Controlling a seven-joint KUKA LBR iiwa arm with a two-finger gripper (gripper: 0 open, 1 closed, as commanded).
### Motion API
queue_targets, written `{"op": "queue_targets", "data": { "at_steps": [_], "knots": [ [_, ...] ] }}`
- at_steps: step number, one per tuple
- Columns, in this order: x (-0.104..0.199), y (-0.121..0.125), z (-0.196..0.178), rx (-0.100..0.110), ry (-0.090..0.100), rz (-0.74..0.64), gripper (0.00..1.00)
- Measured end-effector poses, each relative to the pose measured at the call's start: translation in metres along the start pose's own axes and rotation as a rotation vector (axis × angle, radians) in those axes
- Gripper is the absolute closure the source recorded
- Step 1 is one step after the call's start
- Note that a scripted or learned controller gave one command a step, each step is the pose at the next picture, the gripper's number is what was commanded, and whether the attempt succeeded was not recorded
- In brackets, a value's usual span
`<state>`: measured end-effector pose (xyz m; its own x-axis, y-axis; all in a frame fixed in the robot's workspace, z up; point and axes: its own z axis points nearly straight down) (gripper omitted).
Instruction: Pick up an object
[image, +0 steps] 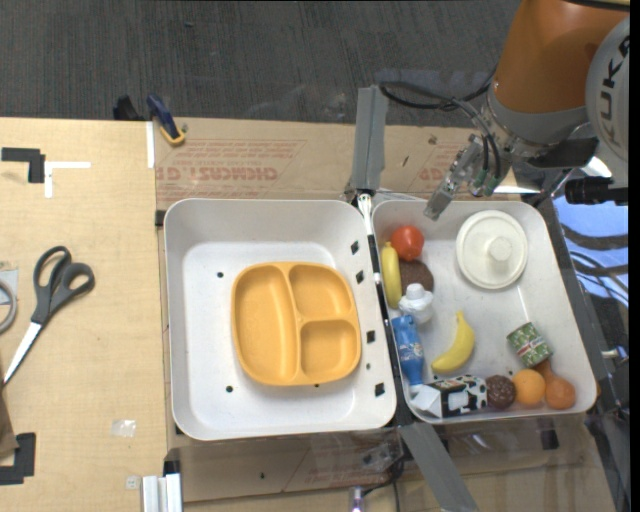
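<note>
Grey gripper (447, 193), its grasp impossible to tell, hangs over the right bin (566, 330) near a tomato (406, 240) and white lid (492, 248).

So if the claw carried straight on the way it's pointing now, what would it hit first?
Probably the red tomato: the claw slants down-left over the right bin's back corner, toward it. Depth is unclear, so it might meet bin floor first.

scissors (48, 292) on the wooden bench (80, 400), blue clamp (165, 118) at cardboard edge

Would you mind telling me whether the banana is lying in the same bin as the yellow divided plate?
No, the banana lies in the right bin, while the yellow divided plate sits in the left bin.
</note>
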<state>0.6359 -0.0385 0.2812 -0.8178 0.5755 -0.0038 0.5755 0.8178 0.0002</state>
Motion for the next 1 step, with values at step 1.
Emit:
{"op": "queue_targets", "data": {
  "at_steps": [1],
  "knots": [
    [0.0616,-0.0099,0.0330,0.002,0.004,0.076,1.00]
  ]
}}
